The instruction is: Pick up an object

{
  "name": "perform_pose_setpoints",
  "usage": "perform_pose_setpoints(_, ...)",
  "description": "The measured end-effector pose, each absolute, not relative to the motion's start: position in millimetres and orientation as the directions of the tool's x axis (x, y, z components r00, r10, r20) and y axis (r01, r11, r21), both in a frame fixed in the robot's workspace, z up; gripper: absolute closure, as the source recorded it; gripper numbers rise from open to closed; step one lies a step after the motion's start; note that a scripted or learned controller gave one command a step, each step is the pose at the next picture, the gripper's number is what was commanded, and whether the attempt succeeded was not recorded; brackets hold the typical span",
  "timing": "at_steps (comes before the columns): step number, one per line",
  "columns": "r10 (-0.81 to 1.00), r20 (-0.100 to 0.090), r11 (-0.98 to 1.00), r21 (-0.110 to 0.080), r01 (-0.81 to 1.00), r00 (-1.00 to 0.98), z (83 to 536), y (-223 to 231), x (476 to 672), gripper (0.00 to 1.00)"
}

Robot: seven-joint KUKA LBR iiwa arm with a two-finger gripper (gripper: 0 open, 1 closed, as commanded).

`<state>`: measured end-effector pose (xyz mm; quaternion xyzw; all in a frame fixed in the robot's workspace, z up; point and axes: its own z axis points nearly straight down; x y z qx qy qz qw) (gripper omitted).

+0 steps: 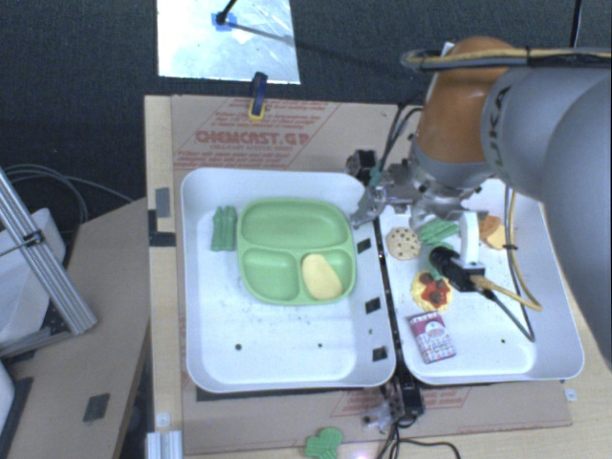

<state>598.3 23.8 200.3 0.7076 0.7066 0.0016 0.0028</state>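
Note:
The right bin point(502, 342) holds a round cookie point(404, 243), a green toy piece point(438, 229), a red and yellow toy food point(431, 291), a small red box point(432, 337) and an orange piece point(491, 229). In the left bin point(277, 376) a green divided plate point(287, 228) carries a yellow lump point(322, 275) in its lower right compartment. A green bean pod point(224, 229) lies to the plate's left. My gripper point(381, 199) hangs low at the far end of the divider between the bins, just above the cookie. The wrist hides most of it.
The grey arm and its orange band point(459, 113) cover the far right of the right bin. Black and yellow cables point(497, 290) trail across that bin's floor. Cardboard point(258, 137) lies under both bins, with a foil sheet point(228, 27) behind.

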Motion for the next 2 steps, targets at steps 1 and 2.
perform_pose_setpoints(1,1.000,0.006,0.014,0.002,1.000,-0.014,186.8,147.0,623.1,0.00)
perform_pose_setpoints(2,1.000,0.006,0.014,-0.003,1.000,-0.014,184.5,242.1,562.3,0.00)
